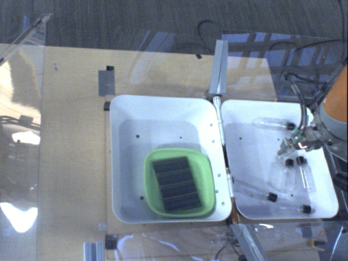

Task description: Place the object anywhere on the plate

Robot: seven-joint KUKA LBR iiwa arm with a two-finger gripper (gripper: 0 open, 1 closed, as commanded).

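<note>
**Q:** Where is your hand right now?

**A:** My hand [298, 142] is low over the right bin [239, 118], toward its far right side. I cannot tell how it stands, wide or narrow; from above it is small and partly under my wrist.

**Q:** And the thing you are meant to move?

**A:** Several clear tubes with dark caps [296, 170] lie scattered on that bin's floor. One lies just beside my hand on the near side, another tube [272, 124] sits toward the far wall, and a third tube [253, 191] lies along the front. I cannot see any of them in my hand. The green plate [152, 167] is in the left bin [122, 145], well apart from me, with a dark ribbed block [176, 184] lying on it.

**Q:** What could go wrong?

**A:** I judge the tubes the main risk: clear, round and slick, they may roll or slip as I close on one. The block also covers much of the plate, so a tube set down on it could roll off into the bin.
</note>
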